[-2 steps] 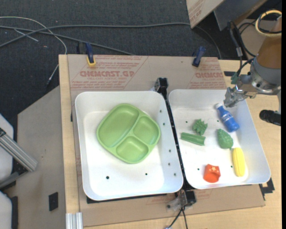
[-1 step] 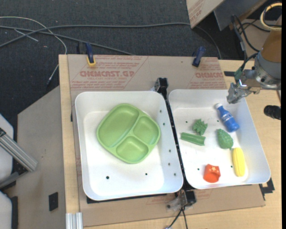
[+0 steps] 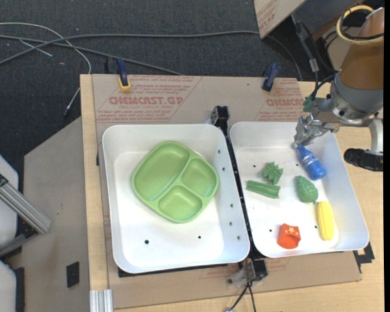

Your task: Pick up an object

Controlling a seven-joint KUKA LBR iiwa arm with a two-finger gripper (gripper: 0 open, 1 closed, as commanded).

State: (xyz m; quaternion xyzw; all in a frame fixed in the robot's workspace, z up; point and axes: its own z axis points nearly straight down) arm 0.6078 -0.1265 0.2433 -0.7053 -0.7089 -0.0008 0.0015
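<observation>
Gripper (image 3: pixel 304 139) above blue bottle (image 3: pixel 311 163)

Cardboard sheet (image 3: pixel 183 91) under the bins: red print along the far edge. Far left reads "CHEMCAST GP", with a smaller line above it too small to read. Far right repeats the same red print, partly covered. Cardboard box (image 3: pixel 271 15) at far right: red print, illegible.

Shallow white bins: two (image 3: pixel 122 158) (image 3: pixel 350 207)
Green three-compartment plastic plate: one (image 3: pixel 175 181)
Small toy objects in the right-hand bin: six (image 3: pixel 290 236)
</observation>
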